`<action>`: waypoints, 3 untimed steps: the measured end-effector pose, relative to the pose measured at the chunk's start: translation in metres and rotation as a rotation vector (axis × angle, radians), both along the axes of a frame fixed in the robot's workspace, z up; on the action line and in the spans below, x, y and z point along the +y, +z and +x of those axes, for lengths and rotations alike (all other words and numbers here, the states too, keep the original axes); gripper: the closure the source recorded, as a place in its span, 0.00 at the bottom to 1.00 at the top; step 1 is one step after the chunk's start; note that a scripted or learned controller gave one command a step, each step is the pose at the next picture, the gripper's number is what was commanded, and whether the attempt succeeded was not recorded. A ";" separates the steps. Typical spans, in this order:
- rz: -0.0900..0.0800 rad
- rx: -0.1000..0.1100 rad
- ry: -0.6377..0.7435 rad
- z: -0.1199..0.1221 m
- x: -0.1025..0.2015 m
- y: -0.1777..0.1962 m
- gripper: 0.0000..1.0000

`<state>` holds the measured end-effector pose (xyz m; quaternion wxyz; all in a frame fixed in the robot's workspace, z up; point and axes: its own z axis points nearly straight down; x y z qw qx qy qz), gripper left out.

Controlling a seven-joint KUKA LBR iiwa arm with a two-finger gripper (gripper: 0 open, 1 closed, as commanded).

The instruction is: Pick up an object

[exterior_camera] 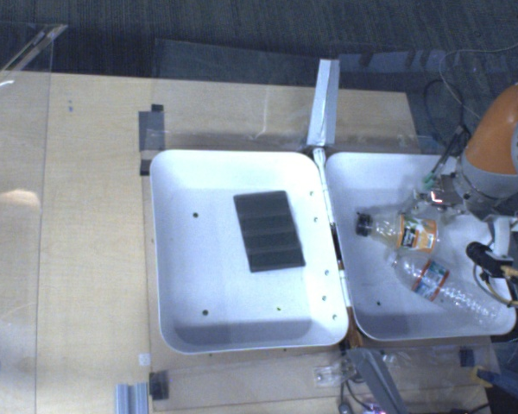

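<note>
Reaching from right, arm (501,145) low over right bin (371,309).

left bin (181,317): dark ridged block (268,230) | right bin (371,317): two clear bottles (395,229) (439,285) | pincer (438,198) above bottle

arm (501,145) cut off at right edge, its jaws hidden

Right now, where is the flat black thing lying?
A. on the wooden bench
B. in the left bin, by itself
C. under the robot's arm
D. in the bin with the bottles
B: the flat black thing lies alone on the floor of the left bin, while the clear bottles are in the right bin.
</note>
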<state>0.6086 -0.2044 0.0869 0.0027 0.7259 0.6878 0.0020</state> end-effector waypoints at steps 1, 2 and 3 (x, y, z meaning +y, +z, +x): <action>0.000 -0.009 0.003 0.003 0.001 0.013 1.00; 0.000 -0.008 0.003 0.003 0.001 0.013 0.00; -0.001 -0.003 0.052 -0.030 0.037 0.001 0.00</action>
